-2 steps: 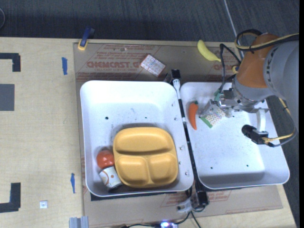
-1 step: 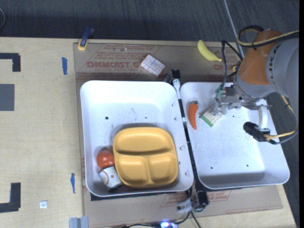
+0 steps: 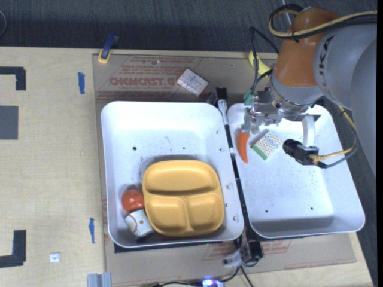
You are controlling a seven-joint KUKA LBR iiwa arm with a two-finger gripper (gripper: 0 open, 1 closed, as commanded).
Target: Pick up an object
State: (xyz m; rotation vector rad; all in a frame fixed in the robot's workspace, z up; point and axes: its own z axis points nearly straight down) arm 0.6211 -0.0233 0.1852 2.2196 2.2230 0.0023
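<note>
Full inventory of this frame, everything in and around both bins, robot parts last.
left bin: 1, white, left half of bench
right bin: 1, white, beside it on the right
divided tray: 1, yellow, left bin, near front
ball: 1, orange-red, left bin, left of tray
small can: 1, white and orange, left bin front corner
carrot: 1, orange, right bin, by its left wall
green-edged card: 1, right bin, right of carrot
small box: 1, pale, on cardboard behind left bin
arm: 1, grey with orange band, from right
gripper: 1, over carrot's upper end
</note>
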